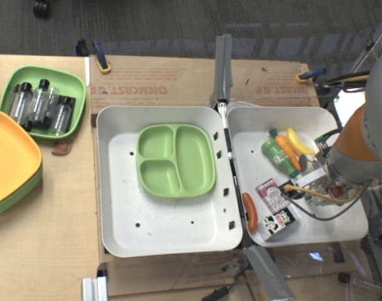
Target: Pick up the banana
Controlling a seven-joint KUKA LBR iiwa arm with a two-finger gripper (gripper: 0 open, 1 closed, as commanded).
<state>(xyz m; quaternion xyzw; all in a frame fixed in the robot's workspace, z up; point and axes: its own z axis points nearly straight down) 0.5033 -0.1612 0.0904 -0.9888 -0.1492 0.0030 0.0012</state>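
Observation:
The yellow banana lies in the right bin, near its far right part. It rests against an orange carrot and a green packet. The gripper hangs low over the bin's right side, just right of and nearer than the banana, and looks apart from it. Wrist parts and cable hide its tips.
Also in the right bin are a pink packet, a black-and-white carton and a red sausage by the left wall. The left bin holds a green divided plate. On the bench at left stand a green tray of bottles and orange plates.

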